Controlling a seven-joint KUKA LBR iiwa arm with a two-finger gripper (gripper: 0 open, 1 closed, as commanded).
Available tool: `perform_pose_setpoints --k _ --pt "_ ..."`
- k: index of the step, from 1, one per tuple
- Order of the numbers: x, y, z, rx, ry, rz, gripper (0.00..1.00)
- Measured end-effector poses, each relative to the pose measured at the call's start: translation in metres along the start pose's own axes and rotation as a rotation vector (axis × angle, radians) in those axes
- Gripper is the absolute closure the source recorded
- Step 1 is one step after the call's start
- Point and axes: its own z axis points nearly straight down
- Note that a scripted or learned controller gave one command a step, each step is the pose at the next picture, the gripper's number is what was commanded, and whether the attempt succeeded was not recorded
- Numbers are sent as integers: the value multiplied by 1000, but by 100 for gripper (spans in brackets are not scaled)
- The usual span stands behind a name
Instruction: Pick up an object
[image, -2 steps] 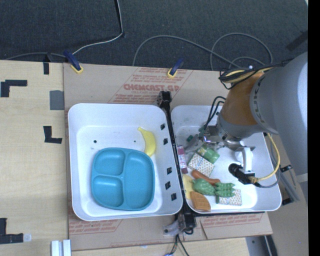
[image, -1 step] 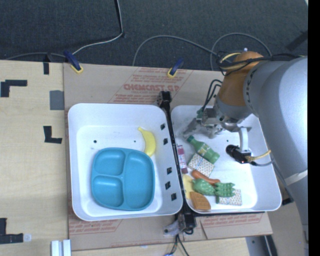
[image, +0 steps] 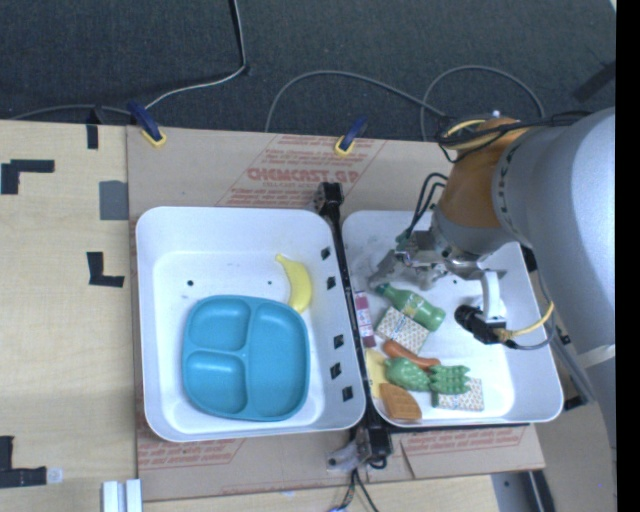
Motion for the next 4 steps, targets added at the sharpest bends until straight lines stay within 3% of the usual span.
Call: perform_pose_setpoints --k 2,3,4 --pt "10 -5 0 -1 -1 0 0" --pt "10 -5 -10 0 -1 1 100" --pt "64 -20 -125 2 2 -2 100"
